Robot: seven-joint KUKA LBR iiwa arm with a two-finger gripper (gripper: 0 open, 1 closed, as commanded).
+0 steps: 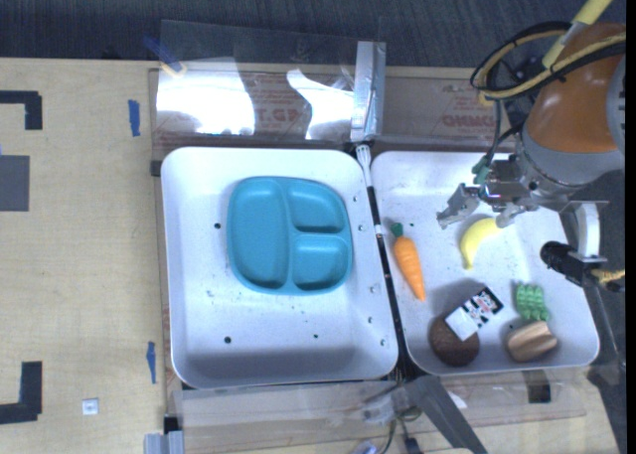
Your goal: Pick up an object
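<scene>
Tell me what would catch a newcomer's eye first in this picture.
First the big blue divided plate, alone in the middle of the left bin. Then the orange-banded arm, whose tool hovers over a yellow banana in the right bin, with a carrot lying to the banana's left.

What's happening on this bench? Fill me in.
A grey robot arm reaches in from the right, its gripper hanging just above a yellow banana in the right bin. Nothing is visibly between its fingers. That bin also holds a carrot, a brown round item with a card on it, a green piece and a bread roll. The left bin holds a blue divided plate.
</scene>
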